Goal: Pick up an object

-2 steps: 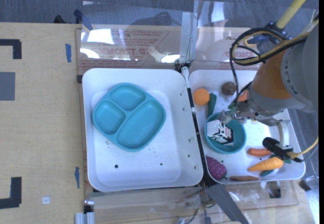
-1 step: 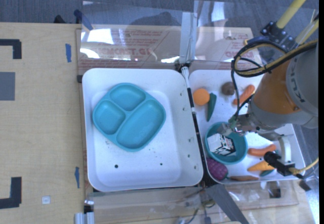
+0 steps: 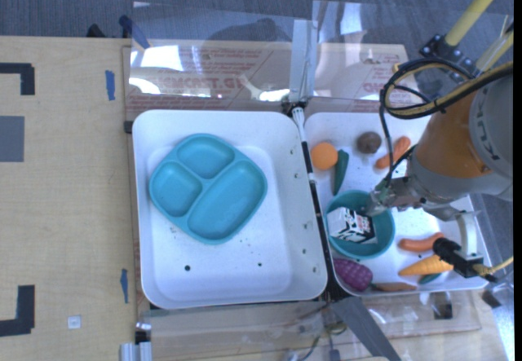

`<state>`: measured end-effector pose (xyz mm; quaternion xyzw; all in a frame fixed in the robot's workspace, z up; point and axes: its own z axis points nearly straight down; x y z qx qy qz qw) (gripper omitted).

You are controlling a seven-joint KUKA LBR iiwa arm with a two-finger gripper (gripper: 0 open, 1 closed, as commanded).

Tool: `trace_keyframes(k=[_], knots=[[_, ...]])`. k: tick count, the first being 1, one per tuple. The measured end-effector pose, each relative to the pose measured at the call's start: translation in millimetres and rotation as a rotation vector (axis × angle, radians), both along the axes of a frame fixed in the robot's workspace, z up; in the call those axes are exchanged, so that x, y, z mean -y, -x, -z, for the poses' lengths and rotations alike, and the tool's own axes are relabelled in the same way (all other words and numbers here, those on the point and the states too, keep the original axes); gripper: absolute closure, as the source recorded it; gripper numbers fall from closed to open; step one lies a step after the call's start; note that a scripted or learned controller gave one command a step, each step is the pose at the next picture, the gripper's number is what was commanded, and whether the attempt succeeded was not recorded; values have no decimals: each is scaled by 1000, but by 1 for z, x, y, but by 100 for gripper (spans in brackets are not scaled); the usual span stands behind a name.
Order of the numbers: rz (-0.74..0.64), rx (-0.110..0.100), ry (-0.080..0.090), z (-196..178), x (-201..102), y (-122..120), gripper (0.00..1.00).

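The teal bowl (image 3: 361, 227), in the right bin (image 3: 351, 127) with a black-and-white item (image 3: 353, 226) inside, looks light, stiff and slick, best pinched at its rim, where the gripper (image 3: 382, 200) hovers, its opening impossible to tell, with an orange ball (image 3: 324, 156) nearby.

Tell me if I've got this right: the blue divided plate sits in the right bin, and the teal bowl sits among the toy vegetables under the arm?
Not quite. The blue divided plate sits in the left bin, as the camera view shows. The rest holds: the teal bowl sits among the toy vegetables, such as the orange ball and carrot, in the right bin under the arm.
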<state>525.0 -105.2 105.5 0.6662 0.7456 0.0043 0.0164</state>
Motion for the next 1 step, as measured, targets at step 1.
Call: trace_keyframes(k=[1], knots=[[220, -23, -20, -138, -93, -31, 100]])
